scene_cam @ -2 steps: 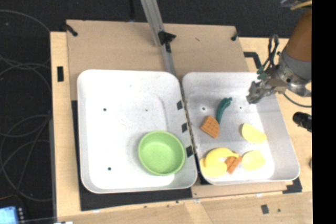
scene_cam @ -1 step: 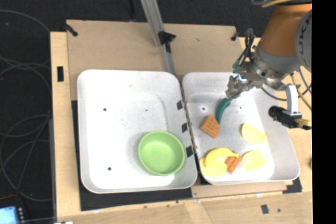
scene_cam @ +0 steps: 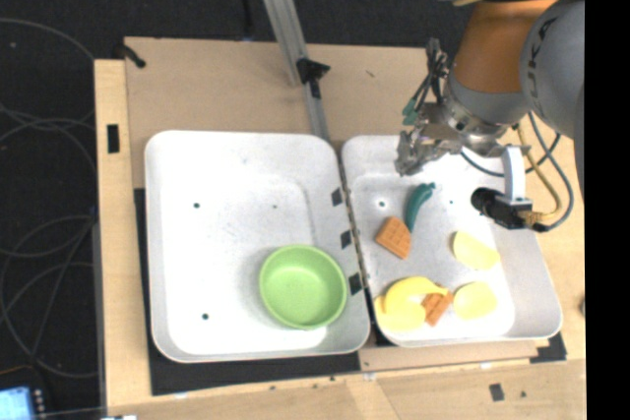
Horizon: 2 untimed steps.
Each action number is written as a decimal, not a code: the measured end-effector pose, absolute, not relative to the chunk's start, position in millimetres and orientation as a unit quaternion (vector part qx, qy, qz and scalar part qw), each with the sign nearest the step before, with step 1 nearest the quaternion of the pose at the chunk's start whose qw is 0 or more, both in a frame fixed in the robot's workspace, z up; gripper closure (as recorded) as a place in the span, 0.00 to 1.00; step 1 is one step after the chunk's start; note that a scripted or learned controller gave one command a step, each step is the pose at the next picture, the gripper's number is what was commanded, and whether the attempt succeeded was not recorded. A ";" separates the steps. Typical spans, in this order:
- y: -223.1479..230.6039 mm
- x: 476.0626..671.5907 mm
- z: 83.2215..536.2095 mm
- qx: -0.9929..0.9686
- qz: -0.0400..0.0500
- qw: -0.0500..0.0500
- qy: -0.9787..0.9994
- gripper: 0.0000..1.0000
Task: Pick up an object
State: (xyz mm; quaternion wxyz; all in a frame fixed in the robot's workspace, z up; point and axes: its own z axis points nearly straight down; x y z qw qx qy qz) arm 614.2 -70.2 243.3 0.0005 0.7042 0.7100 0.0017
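Reaching in from the upper right of the frame, the grey arm [scene_cam: 551,44] with its orange band [scene_cam: 497,30] hangs over the far end of the right bin [scene_cam: 522,330]. Gripper [scene_cam: 411,157] sits low over the bin's upper left corner, just above the teal object; cannot tell how wide it stands, and nothing shows between its tips

Right bin contents:
- teal object [scene_cam: 419,202], slim and slanted, near the upper middle of the bin, just below the gripper, apart from it as far as can be seen
- orange waffle-textured piece [scene_cam: 394,237], just below and left of the teal one, close to the bin's left wall
- pale yellow slice [scene_cam: 475,251], right of centre
- yellow round piece [scene_cam: 406,300] at the lower left of the bin
- small orange piece [scene_cam: 436,307] touching the yellow round piece on its right side
- second pale yellow slice [scene_cam: 474,301], just right of the small orange piece

Left bin [scene_cam: 197,172]: green bowl [scene_cam: 303,285] upright in the lower right corner, near the wall shared with the right bin

Both bins lie side by side on the tan table [scene_cam: 197,84]. Metal post [scene_cam: 281,5] slants down from the top centre of the frame to the gap between the bins. Black cables [scene_cam: 39,211] trail on the dark floor at the left
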 end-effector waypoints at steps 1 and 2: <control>-28.2 624.5 239.3 0.705 0.001 0.000 0.710 1.00; 19.7 634.9 249.5 0.704 0.002 0.000 0.710 1.00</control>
